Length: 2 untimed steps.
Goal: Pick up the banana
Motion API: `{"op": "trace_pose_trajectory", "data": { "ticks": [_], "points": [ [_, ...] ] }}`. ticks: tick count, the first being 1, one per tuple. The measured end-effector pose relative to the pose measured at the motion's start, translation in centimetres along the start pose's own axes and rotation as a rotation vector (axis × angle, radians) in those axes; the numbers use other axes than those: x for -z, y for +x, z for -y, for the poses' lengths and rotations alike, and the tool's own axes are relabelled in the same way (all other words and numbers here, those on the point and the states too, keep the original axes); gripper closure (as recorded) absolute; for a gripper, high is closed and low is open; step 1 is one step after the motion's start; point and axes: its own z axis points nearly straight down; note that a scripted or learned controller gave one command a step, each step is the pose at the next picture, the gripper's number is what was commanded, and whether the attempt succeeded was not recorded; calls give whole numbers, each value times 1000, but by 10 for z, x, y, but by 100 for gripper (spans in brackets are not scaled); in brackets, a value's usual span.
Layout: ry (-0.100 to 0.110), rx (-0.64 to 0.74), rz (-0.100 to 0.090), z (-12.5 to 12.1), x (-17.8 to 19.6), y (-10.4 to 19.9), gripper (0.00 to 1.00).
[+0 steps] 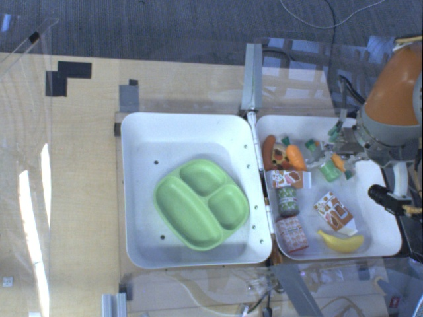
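Note:
The yellow banana (341,242) lies flat near the front right corner of the right bin (390,246), curving upward at both ends. My gripper (340,148) hangs over the back right part of that bin, among small items and well behind the banana. It is apart from the banana. The grey wrist and orange arm band rise behind it at the right edge.
The right bin also holds a brown-and-white packet (332,211) just behind the banana, a pink package (292,235), a dark can (288,201), a small carton (287,178), a carrot (295,156), a sausage (268,152) and a green piece (328,172). A green divided plate (201,203) sits in the left bin (142,177).

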Motion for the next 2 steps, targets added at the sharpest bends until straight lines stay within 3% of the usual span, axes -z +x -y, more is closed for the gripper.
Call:
{"op": "trace_pose_trajectory", "data": {
  "ticks": [1,2],
  "points": [
    [0,259,0,79,-77,-45,0],
    [-26,555,20,71,-99,2,0]
  ]
}}
